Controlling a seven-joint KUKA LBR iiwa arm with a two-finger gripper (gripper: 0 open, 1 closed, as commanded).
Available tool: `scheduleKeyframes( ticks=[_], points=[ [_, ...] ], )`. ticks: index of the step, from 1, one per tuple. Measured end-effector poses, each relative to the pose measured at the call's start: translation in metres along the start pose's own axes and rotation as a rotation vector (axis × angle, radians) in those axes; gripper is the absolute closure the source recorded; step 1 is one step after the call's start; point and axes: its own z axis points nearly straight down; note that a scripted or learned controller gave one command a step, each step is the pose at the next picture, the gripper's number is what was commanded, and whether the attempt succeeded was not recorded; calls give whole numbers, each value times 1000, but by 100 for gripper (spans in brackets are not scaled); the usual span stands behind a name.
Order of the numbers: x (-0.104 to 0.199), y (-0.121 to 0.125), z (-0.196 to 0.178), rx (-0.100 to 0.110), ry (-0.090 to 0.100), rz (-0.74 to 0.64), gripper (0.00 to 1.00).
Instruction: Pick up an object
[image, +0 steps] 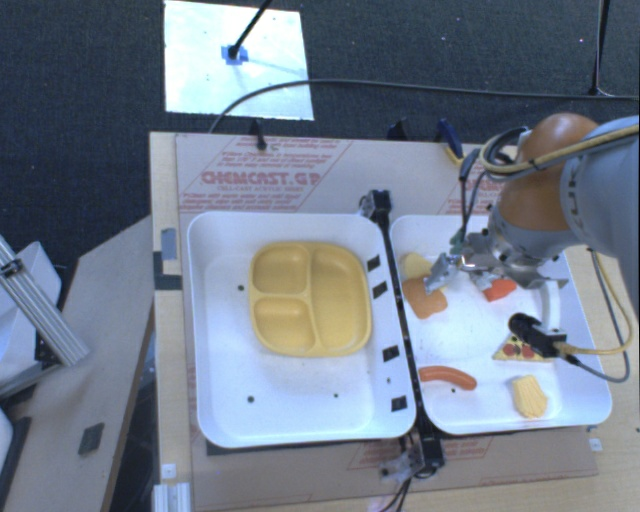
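The right bin (580, 395) holds several toy foods. A pale yellow piece (413, 265) and an orange-brown piece (424, 300) lie near its left wall. An orange-red piece (499, 290) rests in the middle, partly under the arm. Toward the front are a pizza slice (515, 350), a red sausage (447, 377) and a yellow lump (529, 397). My gripper (438, 277) hangs low in the right bin, its tip right above the orange-brown piece and beside the pale yellow one. Nothing is seen held in it.
A yellow divided plate (305, 298) lies in the left bin (225, 400). A black-clipped divider (392, 320) separates the two bins. The grey arm with its orange band (545, 170) reaches in over the right bin's back right corner.
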Motion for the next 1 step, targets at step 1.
scheduleKeyframes(
  ticks=[1],
  points=[
    [0, 1, 50, -4, 0, 2, 0]
  ],
)
